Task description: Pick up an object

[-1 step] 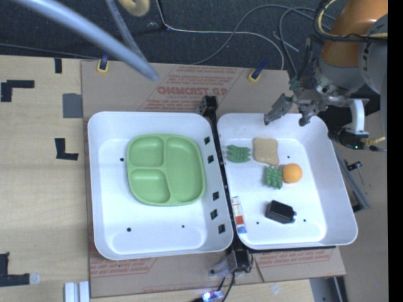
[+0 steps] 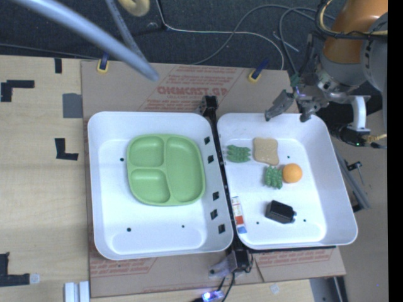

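Observation:
My gripper (image 2: 289, 110) hangs over the far rim of the right bin (image 2: 337, 187), its two fingers spread apart with nothing between them. Below it in that bin lie a tan slice of bread (image 2: 266, 150), a green leafy piece (image 2: 237, 153), a second green piece (image 2: 272, 177), an orange ball (image 2: 291, 173), a black block (image 2: 279, 212) and a small flat packet (image 2: 238, 214) by the left wall. The bread is the nearest object to the fingers, a little in front and to the left of them.
The left bin (image 2: 107, 168) holds a green divided plate (image 2: 166, 170). A black divider (image 2: 217, 168) runs between the bins. A grey pole (image 2: 82, 27) slants across the upper left, and cables (image 2: 252, 17) trail over the dark floor behind the bench.

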You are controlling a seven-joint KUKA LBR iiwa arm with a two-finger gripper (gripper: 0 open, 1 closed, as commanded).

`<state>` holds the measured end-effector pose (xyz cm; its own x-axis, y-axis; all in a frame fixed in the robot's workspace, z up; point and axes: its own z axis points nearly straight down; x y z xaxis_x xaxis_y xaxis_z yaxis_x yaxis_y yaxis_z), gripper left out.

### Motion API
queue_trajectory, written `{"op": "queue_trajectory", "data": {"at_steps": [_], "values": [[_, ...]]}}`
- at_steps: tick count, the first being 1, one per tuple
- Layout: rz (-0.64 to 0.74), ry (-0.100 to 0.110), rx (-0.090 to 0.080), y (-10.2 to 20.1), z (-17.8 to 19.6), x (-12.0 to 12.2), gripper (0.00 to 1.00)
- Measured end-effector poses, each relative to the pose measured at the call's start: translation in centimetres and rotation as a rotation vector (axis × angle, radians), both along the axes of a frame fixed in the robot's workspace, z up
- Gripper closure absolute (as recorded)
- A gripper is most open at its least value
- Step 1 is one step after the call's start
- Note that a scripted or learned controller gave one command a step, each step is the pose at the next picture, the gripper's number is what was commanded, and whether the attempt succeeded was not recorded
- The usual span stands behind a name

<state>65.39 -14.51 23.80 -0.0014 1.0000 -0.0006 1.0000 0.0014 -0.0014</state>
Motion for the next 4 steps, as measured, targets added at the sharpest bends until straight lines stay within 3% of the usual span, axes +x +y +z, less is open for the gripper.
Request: {"op": "queue_trajectory", "data": {"at_steps": [2,3,4], "values": [[0.000,0.007,0.000,0.3,-11.3,0.4,0.00],[0.001,-0.005,-0.004,0.3,-15.2,0.5,0.00],[0.002,-0.011,-0.006,0.3,-13.8,0.7,1.00]]}}
